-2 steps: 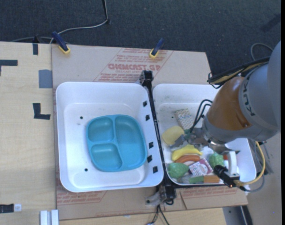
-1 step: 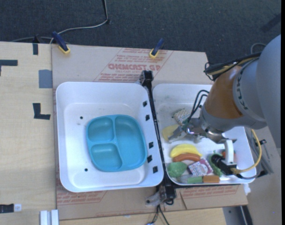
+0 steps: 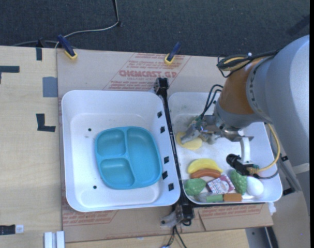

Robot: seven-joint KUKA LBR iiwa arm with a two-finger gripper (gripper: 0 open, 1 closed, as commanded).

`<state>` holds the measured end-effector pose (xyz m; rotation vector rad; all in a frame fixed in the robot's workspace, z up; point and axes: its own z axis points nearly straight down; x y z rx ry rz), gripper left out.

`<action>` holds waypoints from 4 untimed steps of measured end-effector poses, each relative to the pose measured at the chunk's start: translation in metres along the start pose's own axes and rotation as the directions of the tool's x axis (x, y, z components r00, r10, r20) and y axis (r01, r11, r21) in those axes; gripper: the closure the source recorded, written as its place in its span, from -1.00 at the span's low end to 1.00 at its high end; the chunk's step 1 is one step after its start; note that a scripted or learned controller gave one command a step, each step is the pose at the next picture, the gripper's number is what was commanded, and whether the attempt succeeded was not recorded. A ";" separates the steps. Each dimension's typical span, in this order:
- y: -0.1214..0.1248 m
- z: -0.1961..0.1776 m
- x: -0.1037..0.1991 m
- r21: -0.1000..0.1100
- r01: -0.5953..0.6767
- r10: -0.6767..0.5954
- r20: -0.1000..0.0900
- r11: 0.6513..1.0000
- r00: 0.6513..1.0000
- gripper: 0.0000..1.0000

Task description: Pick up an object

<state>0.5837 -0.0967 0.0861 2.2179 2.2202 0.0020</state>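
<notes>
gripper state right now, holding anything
Gripper: low in the right bin, right at a pale yellow item; whether it grips it cannot be told.

Robot lab, clamped cardboard on bench, taped markers, cables

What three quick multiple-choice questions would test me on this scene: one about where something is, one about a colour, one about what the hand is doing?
1. Where does the divided plate lie?
A. in the left bin
B. in the right bin
C. on the cardboard

2. What colour is that plate?
A. red
B. blue
C. black

3. Where is the hand right now?
A. high over the left bin
B. outside both bins
C. low in the right bin, by a pale yellow item

Answers: 1 A, it sits inside the left bin. 2 B, it is light blue. 3 C, it is down in the right bin at the pale yellow item.
</notes>
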 end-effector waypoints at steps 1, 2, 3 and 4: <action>0.047 0.000 -0.009 0.000 0.001 -0.001 0.000 1.000 1.000 -1.00; 0.074 0.001 0.002 0.001 0.001 -0.001 0.000 1.000 1.000 -1.00; 0.074 -0.009 0.002 0.003 0.001 -0.001 0.002 1.000 1.000 1.00; 0.026 -0.099 0.053 0.003 0.001 -0.001 -0.002 1.000 1.000 1.00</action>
